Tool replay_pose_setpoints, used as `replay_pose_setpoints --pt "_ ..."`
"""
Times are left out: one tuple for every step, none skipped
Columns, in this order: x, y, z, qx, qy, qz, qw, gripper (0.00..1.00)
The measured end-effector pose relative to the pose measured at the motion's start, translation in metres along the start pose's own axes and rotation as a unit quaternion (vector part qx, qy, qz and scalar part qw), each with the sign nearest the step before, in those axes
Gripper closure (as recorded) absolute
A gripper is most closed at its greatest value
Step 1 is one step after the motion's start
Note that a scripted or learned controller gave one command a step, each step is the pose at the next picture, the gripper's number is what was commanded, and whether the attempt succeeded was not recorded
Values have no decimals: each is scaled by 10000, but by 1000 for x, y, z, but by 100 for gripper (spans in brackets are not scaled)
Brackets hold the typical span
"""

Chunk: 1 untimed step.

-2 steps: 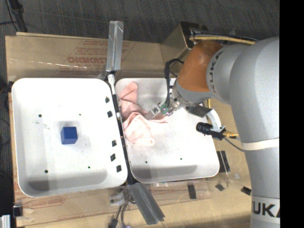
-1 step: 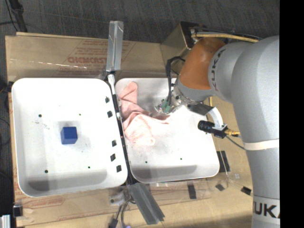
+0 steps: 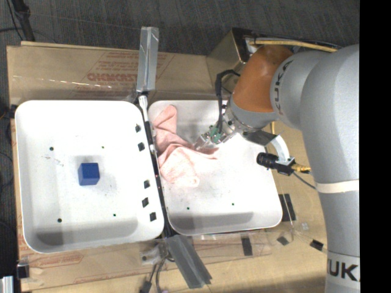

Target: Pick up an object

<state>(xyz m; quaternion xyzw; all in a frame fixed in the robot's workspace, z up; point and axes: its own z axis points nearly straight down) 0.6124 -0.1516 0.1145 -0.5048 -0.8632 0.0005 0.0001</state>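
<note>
The arm [image 3: 324, 102] reads "KUKA"; the cardboard's [image 3: 79, 72] red print is illegible.

Two white bins [image 3: 36, 163] sit side by side on brown cardboard [image 3: 79, 66].

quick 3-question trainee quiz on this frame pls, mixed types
1. True or false: the blue cube lies in the left bin.
2. What lies in the right bin? A) pink cloth B) red ball C) metal spoon
3. Fill in: the gripper is down at the cloth's ___ edge (left/right, as the camera sees it).

Key: 1 true; 2 A, the pink cloth; 3 right.
</note>
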Motion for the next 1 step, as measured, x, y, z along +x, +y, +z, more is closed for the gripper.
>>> replay_pose_setpoints --pt "-26 14 -114 -4 -3 950 9955 100"
